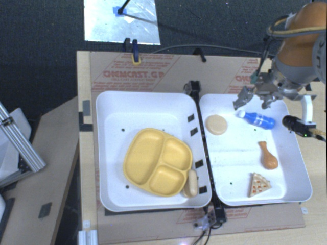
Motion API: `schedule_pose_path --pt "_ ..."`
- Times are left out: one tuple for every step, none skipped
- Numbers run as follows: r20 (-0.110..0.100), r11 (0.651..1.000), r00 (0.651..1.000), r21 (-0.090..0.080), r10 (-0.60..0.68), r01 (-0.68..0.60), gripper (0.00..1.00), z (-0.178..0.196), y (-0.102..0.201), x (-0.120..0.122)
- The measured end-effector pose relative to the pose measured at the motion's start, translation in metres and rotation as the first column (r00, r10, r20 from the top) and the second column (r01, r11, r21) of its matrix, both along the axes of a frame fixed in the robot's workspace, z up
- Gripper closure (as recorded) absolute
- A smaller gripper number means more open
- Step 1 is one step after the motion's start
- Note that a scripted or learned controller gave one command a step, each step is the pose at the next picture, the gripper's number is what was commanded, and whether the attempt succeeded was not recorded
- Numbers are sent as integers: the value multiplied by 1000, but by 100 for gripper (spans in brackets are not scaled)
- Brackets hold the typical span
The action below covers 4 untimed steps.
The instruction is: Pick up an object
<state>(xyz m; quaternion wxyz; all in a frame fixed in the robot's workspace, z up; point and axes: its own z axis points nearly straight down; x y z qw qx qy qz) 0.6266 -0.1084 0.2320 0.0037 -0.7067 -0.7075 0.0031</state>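
The released end effector [254, 98] hangs spread above a small blue plastic bottle [258, 119] (lying flat, glossy) near the right white bin's [291, 188] far edge.

Bright even light, slight softness

Open jaws above the right bin [301, 188]
Blue bottle [258, 119] just beneath the gripper [254, 99]; cookie [216, 124] to its left.

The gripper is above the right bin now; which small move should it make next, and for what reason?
Probably a short descent straight onto the blue bottle. The gripper hangs open just above it, fingers apart with nothing between them, and the bottle lies on its side in the right bin, apart from the other items.
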Motion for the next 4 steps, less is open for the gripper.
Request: schedule_pose_path --pt "11 1000 1000 -1 2 -2 0 7 0 2" --pt "10 1000 1000 -1 0 0 0 -35 -1 1" --pt "8 1000 1000 -1 0 0 0 -81 -4 -8" --pt "8 1000 1000 -1 1 -1 0 -135 -6 2"
